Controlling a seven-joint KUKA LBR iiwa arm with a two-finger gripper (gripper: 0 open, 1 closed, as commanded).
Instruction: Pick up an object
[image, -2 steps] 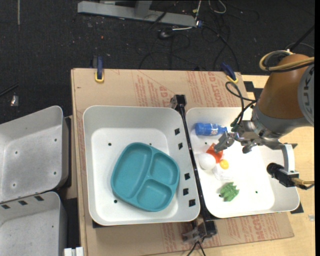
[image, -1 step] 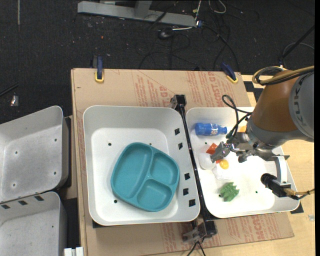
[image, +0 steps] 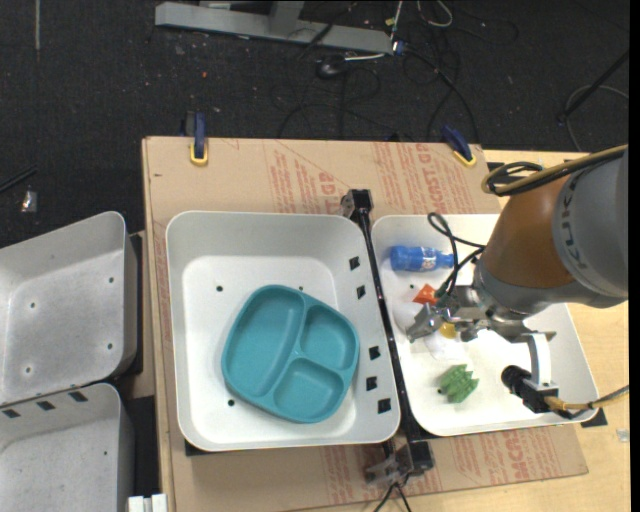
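Camera view had one teal plate (image: 290, 352) at 9 o'clock of the gripper (image: 440, 325), one green toy (image: 457, 384) at 5, one blue bottle (image: 420, 259) at 12; couldn't tell the pincer's state.

White bins: two, side by side, left bin (image: 190, 300) and right bin (image: 575, 370)
Teal divided plate (image: 290, 352): one, three compartments, in left bin
Blue bottle (image: 420, 259): one, in right bin
Green toy (image: 458, 384): one, in right bin
Small orange object (image: 425, 294): one, in right bin
Arm: one, one gripper (image: 440, 325)
Yellow-blue clamps on bench back edge: two, one left (image: 199, 140), one right (image: 460, 146)
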